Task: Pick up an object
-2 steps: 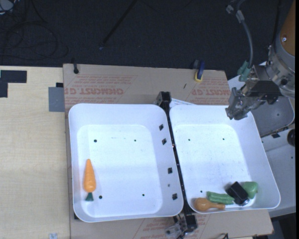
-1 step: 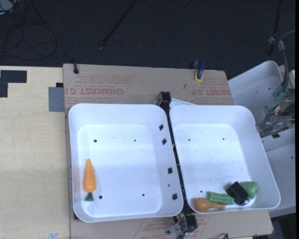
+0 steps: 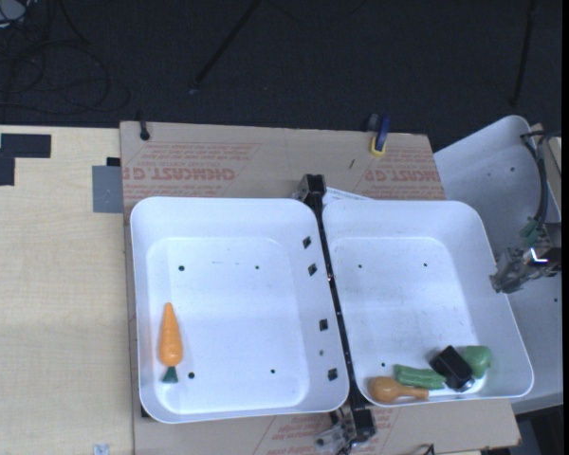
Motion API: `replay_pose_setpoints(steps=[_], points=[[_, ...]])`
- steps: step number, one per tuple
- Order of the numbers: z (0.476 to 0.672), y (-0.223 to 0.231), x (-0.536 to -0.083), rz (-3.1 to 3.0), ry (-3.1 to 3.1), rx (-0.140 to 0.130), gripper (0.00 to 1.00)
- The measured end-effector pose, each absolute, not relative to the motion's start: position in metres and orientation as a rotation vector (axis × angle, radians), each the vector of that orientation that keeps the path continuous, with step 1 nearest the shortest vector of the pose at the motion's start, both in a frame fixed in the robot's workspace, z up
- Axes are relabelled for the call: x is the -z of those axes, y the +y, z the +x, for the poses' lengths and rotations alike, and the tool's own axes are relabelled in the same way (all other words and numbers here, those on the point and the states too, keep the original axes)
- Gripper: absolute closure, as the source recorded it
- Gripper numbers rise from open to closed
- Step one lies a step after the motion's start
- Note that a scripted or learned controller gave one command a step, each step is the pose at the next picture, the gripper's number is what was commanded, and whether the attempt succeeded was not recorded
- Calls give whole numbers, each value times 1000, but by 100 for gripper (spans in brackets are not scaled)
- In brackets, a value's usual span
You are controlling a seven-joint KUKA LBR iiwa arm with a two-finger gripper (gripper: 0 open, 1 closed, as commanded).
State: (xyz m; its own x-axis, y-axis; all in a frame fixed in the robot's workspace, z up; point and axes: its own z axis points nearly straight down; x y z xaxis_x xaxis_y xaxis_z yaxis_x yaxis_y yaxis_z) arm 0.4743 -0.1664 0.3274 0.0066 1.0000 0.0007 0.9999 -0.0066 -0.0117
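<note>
Left bin (image 3: 142, 282): toy carrot (image 3: 170, 336) lying near its front left corner, alone. Right bin (image 3: 498, 254): black block (image 3: 452, 366), green piece (image 3: 475, 357), green pod (image 3: 418, 377) and orange-tan pear shape (image 3: 395, 390) clustered at front right. Jaws (image 3: 514, 275) sit right of the bins; cannot tell their state. Both bins rest on cardboard (image 3: 266, 164) over the worktop (image 3: 47, 301).

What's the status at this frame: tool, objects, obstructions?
Tool at right edge, outside the bins, nothing seen in it. Carrot in left bin. Green, black, tan pieces clustered in right bin.
</note>
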Motion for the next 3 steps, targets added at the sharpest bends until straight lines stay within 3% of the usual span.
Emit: replay_pose_setpoints(steps=[1,2,3], points=[[477,-56,-427,-2210,-2239,12,100],[475,-151,-379,-2226,-2211,-8,100],[475,-217,-357,-2226,-2214,-6,100]])
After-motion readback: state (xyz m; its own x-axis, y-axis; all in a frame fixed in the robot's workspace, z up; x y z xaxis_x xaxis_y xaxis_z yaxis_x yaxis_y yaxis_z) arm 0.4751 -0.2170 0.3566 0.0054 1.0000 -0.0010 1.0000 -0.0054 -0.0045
